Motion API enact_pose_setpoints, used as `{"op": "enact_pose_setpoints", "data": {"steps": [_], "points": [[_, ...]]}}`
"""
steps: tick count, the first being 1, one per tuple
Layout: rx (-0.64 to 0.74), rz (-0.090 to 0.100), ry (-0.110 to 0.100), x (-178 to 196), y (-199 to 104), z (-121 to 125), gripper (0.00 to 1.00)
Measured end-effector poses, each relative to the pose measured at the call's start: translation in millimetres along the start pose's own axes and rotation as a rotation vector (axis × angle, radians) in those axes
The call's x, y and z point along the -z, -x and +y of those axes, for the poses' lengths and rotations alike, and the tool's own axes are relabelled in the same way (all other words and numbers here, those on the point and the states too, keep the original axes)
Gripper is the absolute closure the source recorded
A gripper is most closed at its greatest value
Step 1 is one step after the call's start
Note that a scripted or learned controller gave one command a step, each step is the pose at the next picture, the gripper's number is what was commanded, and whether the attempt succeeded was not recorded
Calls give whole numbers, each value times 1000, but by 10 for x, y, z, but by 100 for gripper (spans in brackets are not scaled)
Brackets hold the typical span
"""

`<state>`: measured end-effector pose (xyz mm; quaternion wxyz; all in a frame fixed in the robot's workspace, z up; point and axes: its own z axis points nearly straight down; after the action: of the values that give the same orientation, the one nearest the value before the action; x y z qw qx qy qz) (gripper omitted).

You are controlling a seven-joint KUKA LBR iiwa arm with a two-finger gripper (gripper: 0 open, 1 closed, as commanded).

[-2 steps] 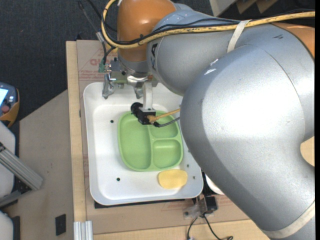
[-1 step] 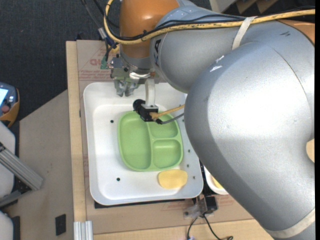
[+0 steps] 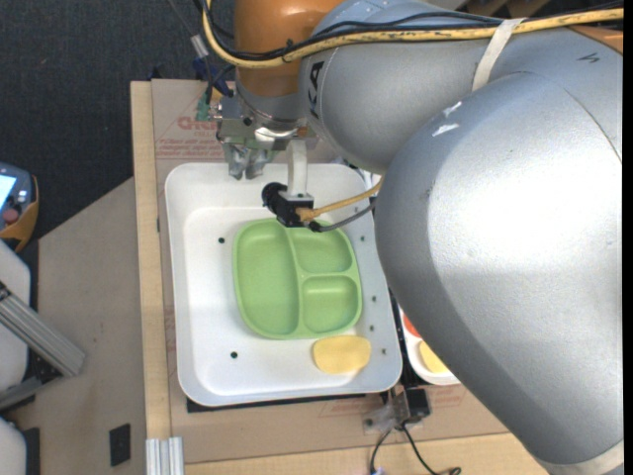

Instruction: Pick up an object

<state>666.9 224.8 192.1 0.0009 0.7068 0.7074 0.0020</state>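
A dark grey carpeted floor point(image 3: 79, 57) lies behind and left of the bench. The bench top is a light brown cardboard-like board point(image 3: 158, 295). At lower left, a grey metal bar point(image 3: 40, 330) lies slanted.

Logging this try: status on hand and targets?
Hand over the left bin's far edge, nothing seen between its fingers. Green divided tray and yellow piece lie in that bin. Arm covers most of the right bin.
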Motion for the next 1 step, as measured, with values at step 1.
{"op": "enact_pose_setpoints", "data": {"steps": [1], "points": [[-2,-2,-9,151,71,-536,100]]}}
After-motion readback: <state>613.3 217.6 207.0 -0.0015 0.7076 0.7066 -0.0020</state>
